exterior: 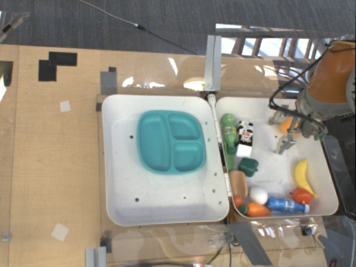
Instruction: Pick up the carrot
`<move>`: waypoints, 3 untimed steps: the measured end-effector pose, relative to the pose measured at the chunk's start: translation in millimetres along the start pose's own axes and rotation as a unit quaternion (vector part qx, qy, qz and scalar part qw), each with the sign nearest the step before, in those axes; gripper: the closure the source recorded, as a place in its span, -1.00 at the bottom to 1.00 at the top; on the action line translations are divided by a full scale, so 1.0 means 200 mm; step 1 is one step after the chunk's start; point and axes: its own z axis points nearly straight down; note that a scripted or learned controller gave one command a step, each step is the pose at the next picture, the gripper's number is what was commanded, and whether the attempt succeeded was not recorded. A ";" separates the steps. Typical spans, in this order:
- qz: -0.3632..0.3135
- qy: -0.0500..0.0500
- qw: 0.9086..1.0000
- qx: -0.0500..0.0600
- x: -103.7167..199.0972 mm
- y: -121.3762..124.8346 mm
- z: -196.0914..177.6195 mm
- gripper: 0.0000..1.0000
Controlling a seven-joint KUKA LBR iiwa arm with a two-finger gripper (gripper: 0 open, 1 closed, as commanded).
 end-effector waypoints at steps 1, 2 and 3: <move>-0.025 0.005 1.000 -0.002 -0.11 0.16 0.01 -1.00; -0.028 -0.004 1.000 0.000 -0.14 0.16 -0.07 1.00; -0.085 0.000 0.996 0.000 -0.18 0.01 -0.40 1.00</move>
